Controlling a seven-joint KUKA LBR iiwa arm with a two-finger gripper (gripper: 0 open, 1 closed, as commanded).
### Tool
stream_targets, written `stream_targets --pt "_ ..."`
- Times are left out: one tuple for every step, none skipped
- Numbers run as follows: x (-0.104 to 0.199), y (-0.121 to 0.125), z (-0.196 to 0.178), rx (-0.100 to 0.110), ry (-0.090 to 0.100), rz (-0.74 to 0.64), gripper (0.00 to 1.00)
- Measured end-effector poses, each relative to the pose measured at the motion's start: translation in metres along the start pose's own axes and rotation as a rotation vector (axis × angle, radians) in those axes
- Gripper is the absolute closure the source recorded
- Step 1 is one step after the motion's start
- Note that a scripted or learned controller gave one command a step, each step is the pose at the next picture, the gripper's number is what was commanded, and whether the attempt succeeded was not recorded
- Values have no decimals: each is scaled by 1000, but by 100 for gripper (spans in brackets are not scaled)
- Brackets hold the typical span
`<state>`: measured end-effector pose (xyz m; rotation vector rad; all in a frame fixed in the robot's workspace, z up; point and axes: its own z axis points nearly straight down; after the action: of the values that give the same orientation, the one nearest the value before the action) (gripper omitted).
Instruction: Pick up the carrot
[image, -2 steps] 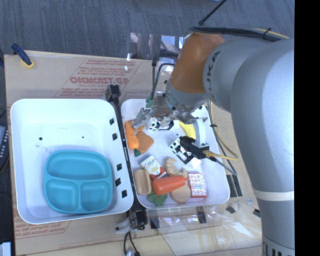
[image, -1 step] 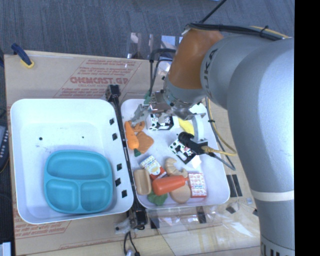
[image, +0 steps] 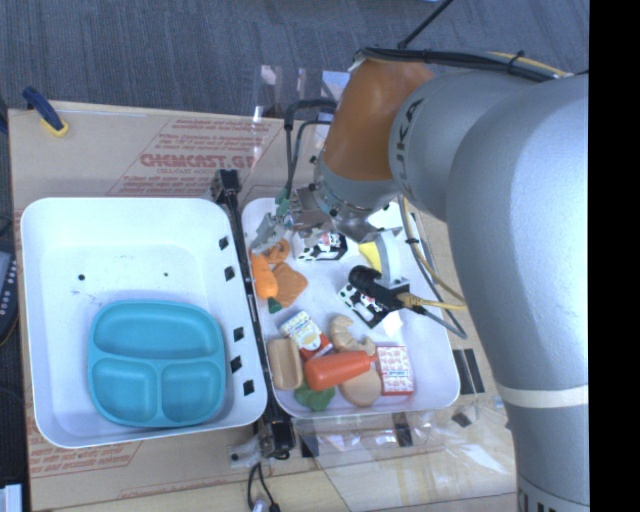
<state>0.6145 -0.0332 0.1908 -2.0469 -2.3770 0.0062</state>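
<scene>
A: Where's the carrot (image: 338, 368)?

B: In the right bin (image: 437, 352), about six o'clock, hemmed in by a bread roll (image: 283, 362), a small carton (image: 394, 368) and a green piece (image: 315, 398).

A: And the gripper (image: 275, 228)?

B: At eleven o'clock over orange pieces (image: 275, 280); its grip, I can't tell.

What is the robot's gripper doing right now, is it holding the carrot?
Gripper: low in the right white bin, over the orange pieces at its left side; open or shut cannot be told. The orange carrot with green top lies apart, near the front.
</scene>
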Motion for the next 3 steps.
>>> stream_targets --pt "7 -19 0 2 -1 69 0" --pt "-46 13 -1 -2 -5 139 0" --pt "-1 -14 0 -1 0 16 0"
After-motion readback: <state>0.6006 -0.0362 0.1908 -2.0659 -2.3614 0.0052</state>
